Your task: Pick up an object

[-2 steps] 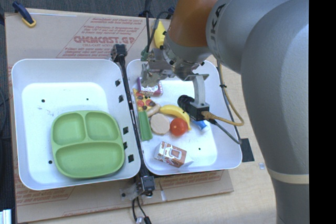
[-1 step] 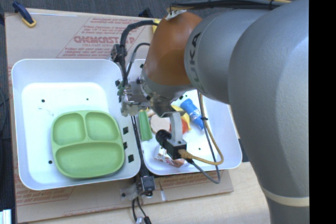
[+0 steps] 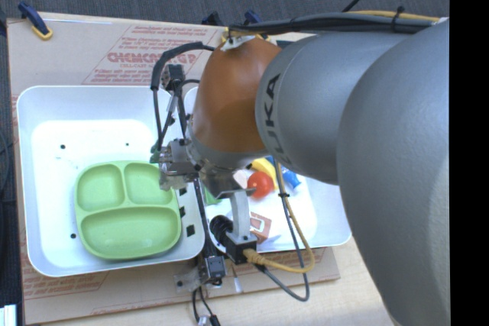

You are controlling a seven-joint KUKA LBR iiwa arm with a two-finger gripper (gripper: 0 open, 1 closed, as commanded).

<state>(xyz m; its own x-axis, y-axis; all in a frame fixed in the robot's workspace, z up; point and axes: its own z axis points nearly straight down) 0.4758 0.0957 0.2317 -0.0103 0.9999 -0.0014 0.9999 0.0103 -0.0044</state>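
- Dark grey carpet runs behind the desk (image 3: 353,280), which carries a printed cardboard sheet (image 3: 114,50) held at its far edge by blue clamps (image 3: 34,19).
- Two shallow white bins sit side by side on the sheet, and the grey arm (image 3: 367,126) covers much of the one on the view's right.
- The left-hand bin (image 3: 46,111) holds a green divided plate (image 3: 126,210), lying flat with its three compartments up, near the front wall and close to the wall shared with the other bin.
- The right-hand bin (image 3: 330,219) shows a small cluster beside the wrist: a red toy (image 3: 261,183), a yellow piece (image 3: 264,164) touching it, a blue piece (image 3: 291,180) just beside them, and an orange-and-white card (image 3: 260,225) nearer the front.
- The gripper (image 3: 177,173) hangs over the divide between the bins, at the plate's near edge. I cannot tell whether it is released or clenched, and nothing is seen in its grasp.
- The plate looks like light, stiff, smooth plastic. Lying flat, it probably offers only its raised rim or a divider ridge, and a pinch there could slip.
- The red toy looks small, light and rounded, so it is likely easier to take across its middle, though its neighbours crowd it.
- The card looks thin and flat, so it is a poor choice.
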